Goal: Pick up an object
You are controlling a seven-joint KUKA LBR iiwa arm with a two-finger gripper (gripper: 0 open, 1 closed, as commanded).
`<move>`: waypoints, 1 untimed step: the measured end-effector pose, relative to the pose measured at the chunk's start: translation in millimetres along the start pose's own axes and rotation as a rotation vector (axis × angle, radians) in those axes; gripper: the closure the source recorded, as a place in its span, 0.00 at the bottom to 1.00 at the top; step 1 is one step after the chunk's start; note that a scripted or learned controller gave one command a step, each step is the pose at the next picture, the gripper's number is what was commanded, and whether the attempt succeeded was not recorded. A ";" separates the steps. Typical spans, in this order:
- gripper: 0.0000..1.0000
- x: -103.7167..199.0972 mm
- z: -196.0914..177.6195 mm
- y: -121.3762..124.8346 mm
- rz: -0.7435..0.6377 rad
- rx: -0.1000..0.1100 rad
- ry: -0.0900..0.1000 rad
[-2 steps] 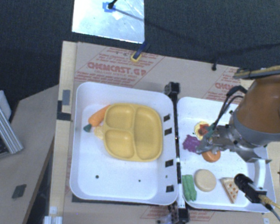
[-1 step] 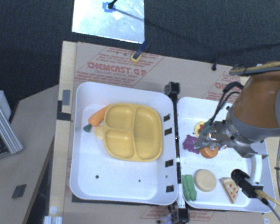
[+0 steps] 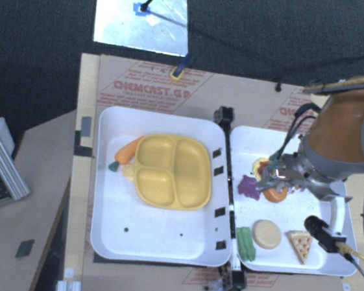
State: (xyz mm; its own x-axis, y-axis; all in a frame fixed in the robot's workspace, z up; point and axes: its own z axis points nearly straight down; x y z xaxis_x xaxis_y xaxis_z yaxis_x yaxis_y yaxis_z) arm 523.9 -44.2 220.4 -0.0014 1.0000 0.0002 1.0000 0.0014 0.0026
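A yellow divided tray [image 3: 169,171] sits in the left bin [image 3: 104,230], a silvery sheet [image 3: 143,13] lying beyond the cardboard-covered tabletop [image 3: 156,86]

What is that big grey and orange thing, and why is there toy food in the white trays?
That big thing is a robot arm. It reaches in from the right side of the picture, and its job is to pick something up. The picture comes from one camera fixed above the bench, looking down at a slant.

Two shallow white bins sit side by side. The left bin holds a yellow divided plate with a toy carrot at its edge. The right bin holds toy food: purple grapes, something orange, a round cracker, a pizza slice and a green piece.

The arm's tool is low over the grapes and the orange toy. I can't tell whether it has grabbed anything.
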 end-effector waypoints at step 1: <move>1.00 1.6 6.0 -12.0 0.001 0.003 0.000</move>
